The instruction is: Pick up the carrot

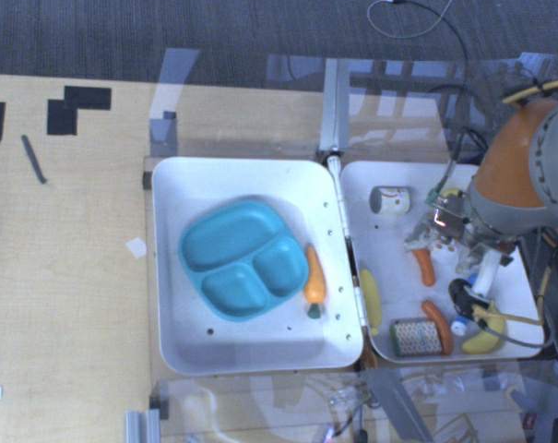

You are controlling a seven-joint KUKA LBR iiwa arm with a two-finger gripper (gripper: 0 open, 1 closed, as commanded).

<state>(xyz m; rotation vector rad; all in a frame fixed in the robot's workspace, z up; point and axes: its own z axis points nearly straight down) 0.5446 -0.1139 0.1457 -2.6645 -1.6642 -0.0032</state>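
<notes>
Carrot (314, 276): lies in the left bin (182, 340), just beside the right edge of the blue plate (243, 258), green stub end toward the bin's front wall.
Blue plate: three sections, set near the middle of the left bin.
Arm (523, 169): reaches over the right bin (394, 233) from the right, well apart from the carrot.
Fingers (445, 229): low over the right bin's middle; I cannot tell whether they are apart or together.
Right bin contents: small can (391, 199) on its side near the back, sausage (425, 265), second sausage (436, 320), grater (416, 337), banana (483, 338), corn cob (370, 300) by the left wall.
Table (66, 293): light wood, carrying both bins.
</notes>
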